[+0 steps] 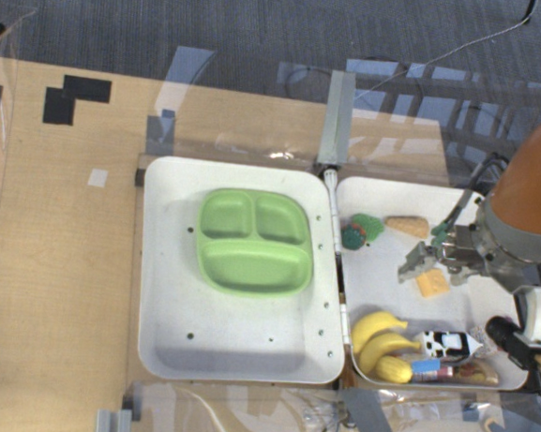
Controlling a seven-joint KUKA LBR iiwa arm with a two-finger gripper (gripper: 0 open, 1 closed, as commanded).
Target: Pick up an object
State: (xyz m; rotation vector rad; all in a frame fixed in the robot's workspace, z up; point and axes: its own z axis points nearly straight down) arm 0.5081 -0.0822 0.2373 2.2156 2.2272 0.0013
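The right bin [377, 290] holds several small items. A green leafy toy [359, 231] and a tan bread piece [407, 226] lie at its far side. A yellow-orange wedge [432, 285] lies in the middle. Yellow bananas [382, 343], a black-and-white cow toy [448, 345] and a red-and-blue tube [438, 369] crowd the near edge. My gripper [432, 268] hovers low over the wedge, just right of the leafy toy. It looks open, one finger [414, 263] splayed left, and nothing is held between the fingers.
The left bin [166, 277] holds a light green divided plate [253, 241]. A metal divider rail [332, 216] runs between the bins. The arm's orange band [536, 191] and grey wrist overhang the right bin's right side.
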